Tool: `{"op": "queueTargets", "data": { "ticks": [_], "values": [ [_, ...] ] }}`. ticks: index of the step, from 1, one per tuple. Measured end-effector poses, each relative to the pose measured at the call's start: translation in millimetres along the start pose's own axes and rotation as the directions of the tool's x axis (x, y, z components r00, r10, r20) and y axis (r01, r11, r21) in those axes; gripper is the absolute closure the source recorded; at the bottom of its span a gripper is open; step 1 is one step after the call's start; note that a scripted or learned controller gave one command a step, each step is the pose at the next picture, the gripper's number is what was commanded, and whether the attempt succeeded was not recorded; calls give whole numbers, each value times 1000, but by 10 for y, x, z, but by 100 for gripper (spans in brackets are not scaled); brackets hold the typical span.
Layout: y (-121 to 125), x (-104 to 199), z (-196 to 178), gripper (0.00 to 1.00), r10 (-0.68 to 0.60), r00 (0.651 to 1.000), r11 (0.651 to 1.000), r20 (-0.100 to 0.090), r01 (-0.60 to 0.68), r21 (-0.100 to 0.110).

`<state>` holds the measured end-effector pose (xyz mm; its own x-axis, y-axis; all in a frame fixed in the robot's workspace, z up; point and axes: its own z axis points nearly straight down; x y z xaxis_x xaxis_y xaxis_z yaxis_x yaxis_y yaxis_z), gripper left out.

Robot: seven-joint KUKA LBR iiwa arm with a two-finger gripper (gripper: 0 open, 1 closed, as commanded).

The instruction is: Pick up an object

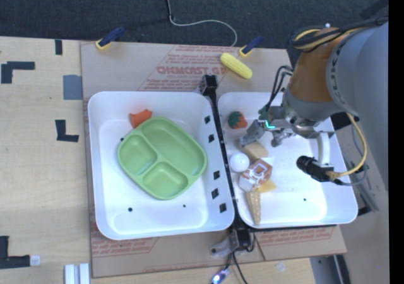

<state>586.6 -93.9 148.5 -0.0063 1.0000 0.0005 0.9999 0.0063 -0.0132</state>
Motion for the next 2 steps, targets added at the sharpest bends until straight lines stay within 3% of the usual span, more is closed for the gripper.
{"op": "queueTargets", "data": {
  "ticks": [1, 2],
  "values": [
    [-372, -49, 667, 0, 6, 1000, 1000, 1, -6, -11],
    [-603, 6, 614, 0, 6, 1000, 1000, 3, -6, -28]
  ]
}}
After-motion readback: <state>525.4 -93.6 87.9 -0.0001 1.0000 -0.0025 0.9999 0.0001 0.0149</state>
